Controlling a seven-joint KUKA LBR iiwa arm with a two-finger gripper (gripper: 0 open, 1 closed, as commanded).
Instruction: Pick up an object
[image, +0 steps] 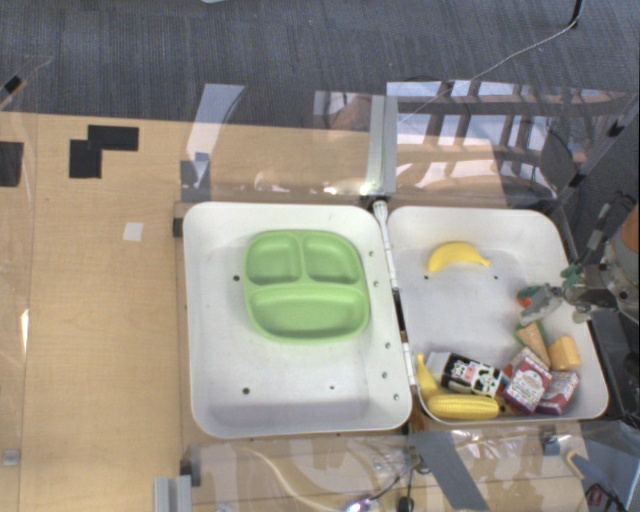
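My gripper (556, 303) hangs over the right side of the right bin (500, 225), reaching in from the right edge. Its two fingers stand apart, open, with nothing between them. Just below it lie a tan wedge (535, 342) and a yellow-orange block (565, 352). A red-and-pink box (528, 382) sits in the bin's front right corner. To its left lie a black-and-white carton (471, 375) and a long yellow piece (461, 407). A yellow banana (457, 256) lies apart at the bin's back.
The left bin (215, 330) holds a green divided plate (304, 284). A metal divider (392, 290) runs between the bins. A clear wall and frame (480, 130) stand behind the right bin. Wooden bench top (90, 330) stretches to the left.
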